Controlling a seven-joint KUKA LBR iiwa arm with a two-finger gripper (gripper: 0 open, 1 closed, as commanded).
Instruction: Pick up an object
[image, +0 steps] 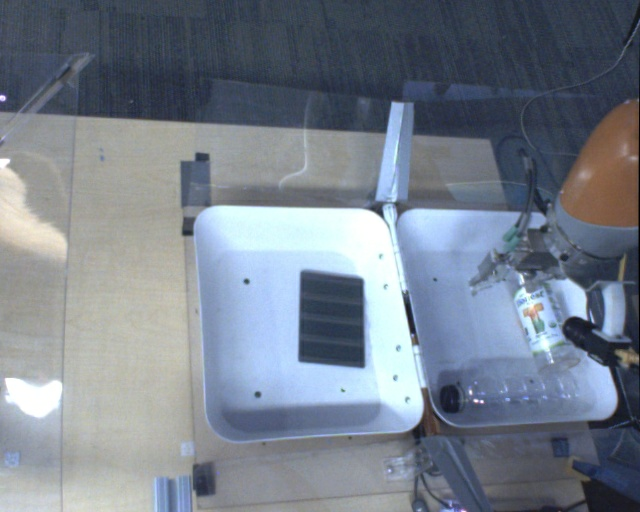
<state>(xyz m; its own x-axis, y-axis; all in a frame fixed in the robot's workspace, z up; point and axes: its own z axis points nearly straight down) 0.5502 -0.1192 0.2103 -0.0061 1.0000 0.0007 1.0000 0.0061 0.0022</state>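
Note:
A small clear bottle with a white, green and orange label (537, 318) lies in the right bin (440, 300), near its right side. A larger clear bottle with a black cap (510, 392) lies on its side along that bin's front wall. A dark ribbed rectangular block (332, 318) rests flat in the middle of the left bin (230, 300). My gripper (497, 265) hangs over the right bin, just above and left of the labelled bottle's top. It is open, with nothing between its fingers.
The arm's orange band (605, 180) and grey wrist cover the right bin's far right corner. A metal divider post (395, 150) rises behind the seam between the bins. A cable (525, 180) hangs near the arm.

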